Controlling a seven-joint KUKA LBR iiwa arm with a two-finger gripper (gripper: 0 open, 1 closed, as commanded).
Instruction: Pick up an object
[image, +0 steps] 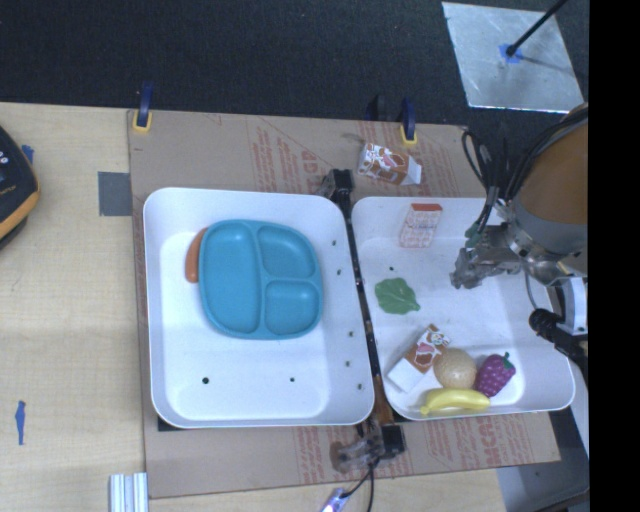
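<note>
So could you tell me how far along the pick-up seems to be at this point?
Nothing looks picked yet. The end effector sits over bare floor in the right bin. The green leaf, carton, banana and grapes lie there untouched. Choosing, grasping and lifting remain.

Blue tray (262, 277), green leaf (397, 296), yellow banana (455, 402), purple grapes (494, 374).

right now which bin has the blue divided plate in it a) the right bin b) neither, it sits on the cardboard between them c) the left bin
c: the blue divided plate lies inside the left bin, while the right bin holds the banana, the grapes and the green leaf.
</note>
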